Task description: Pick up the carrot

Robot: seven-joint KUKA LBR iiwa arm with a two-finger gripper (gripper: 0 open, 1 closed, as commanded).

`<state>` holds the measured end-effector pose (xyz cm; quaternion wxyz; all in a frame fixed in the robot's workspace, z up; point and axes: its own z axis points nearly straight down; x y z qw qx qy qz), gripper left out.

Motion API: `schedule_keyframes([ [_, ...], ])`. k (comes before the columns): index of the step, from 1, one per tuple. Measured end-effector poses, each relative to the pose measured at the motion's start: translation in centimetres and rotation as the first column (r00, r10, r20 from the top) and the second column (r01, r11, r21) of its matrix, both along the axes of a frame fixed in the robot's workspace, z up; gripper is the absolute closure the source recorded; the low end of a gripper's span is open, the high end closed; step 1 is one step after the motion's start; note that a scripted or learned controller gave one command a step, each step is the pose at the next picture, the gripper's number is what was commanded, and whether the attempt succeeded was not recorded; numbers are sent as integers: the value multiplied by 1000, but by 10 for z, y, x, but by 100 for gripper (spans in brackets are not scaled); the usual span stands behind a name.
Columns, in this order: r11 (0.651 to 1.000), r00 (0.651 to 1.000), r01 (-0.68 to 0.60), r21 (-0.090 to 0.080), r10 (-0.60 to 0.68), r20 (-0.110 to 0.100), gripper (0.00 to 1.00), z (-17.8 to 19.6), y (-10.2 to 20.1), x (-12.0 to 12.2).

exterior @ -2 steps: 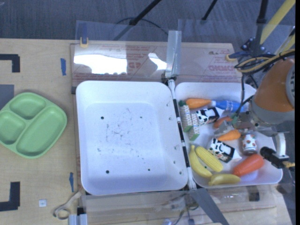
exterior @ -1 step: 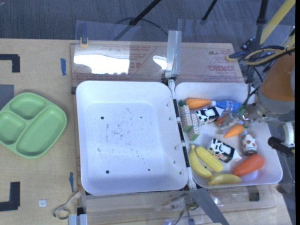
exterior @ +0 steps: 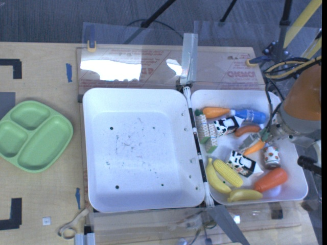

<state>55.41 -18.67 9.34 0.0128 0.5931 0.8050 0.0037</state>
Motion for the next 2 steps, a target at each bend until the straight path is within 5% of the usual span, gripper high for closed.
schedule_keyframes([
  [1,1000,1000,4,-2,-4,4,100,9,-3,1],
  [2,1000,1000,4,-2,-4,3,0,9,-3,1],
])
